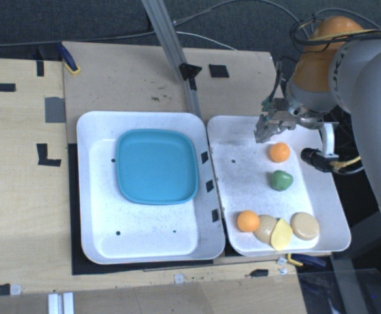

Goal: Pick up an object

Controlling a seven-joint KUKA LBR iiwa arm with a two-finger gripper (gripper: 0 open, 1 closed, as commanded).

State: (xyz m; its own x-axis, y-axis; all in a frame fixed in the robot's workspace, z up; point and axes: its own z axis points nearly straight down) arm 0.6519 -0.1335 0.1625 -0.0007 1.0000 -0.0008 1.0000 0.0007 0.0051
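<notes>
The right bin [242, 169] holds an orange ball [279, 152], a green ball [281, 180], a second orange ball [248, 221], a tan lump [265, 227], a yellow wedge [281, 234] and a beige round piece [304, 226]. My gripper [264, 134] hangs over the bin's far end, just up and left of the first orange ball. Nothing shows between its fingers.
The left bin [99, 195] bears a square blue plate [156, 165]. A grey metal pole [170, 44] slants down to the bins' far edge. The arm's body [353, 77] fills the upper right, with a black cable [321, 159] beside the right bin.
</notes>
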